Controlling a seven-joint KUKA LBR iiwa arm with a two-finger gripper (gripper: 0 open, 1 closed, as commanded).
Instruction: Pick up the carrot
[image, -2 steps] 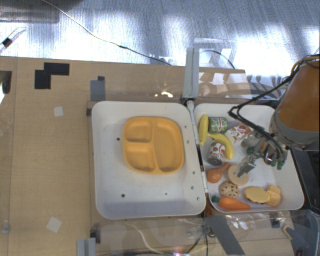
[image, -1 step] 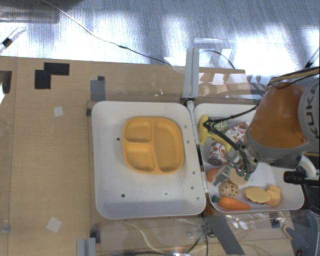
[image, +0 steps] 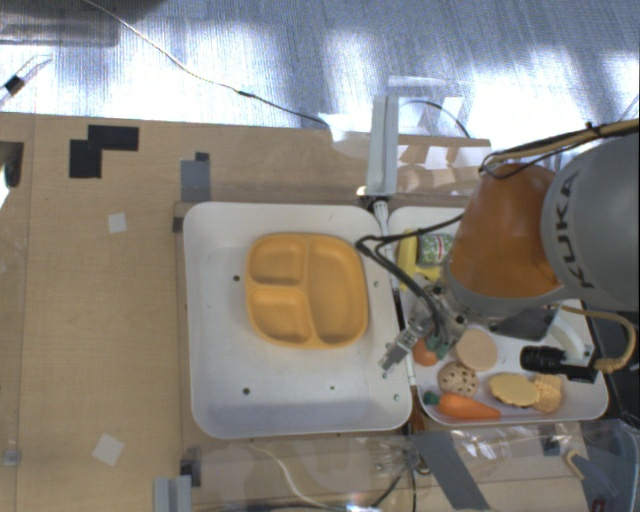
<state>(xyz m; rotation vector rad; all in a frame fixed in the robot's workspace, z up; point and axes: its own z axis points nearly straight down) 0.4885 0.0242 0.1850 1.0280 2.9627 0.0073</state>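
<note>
Your arm (image: 560, 230), lettered KUKA, hides much of the right bin (image: 600, 405). Gripper (image: 400, 352): at the divide between bins; you cannot tell its state. Right bin: carrot (image: 468, 406) at the near edge, speckled cookie (image: 457, 378), round biscuit (image: 477, 350), crackers (image: 525, 391). Left bin (image: 215, 300): yellow divided plate (image: 305, 289).

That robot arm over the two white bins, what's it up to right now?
The KUKA arm reaches in over the right bin, its gripper low near the divide between the bins. The carrot lies at that bin's near edge beside a speckled cookie, untouched. The left bin holds a yellow divided plate.
</note>
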